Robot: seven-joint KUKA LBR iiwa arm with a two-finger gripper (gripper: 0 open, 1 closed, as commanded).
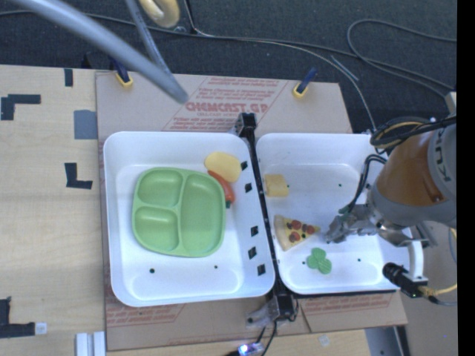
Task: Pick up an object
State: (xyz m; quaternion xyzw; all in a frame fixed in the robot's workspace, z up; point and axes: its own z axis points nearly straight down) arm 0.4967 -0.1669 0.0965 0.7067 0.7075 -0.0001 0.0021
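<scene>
My gripper [336, 231] is low in the right bin [349, 162], just right of a pizza slice toy [294, 231]. A green leafy toy [320, 260] lies below and left of the gripper on the bin floor. A pale yellow block [276, 185] rests near the divider at the bin's upper left. Nothing shows between the fingers. The arm's orange band [412, 175] and grey wrist cover the bin's right side.
The left bin [119, 199] holds a green divided plate [179, 211], a yellow lemon-like toy [223, 166] and an orange carrot-like piece [224, 186] beside the divider. Cables run across the dark floor behind the bench.
</scene>
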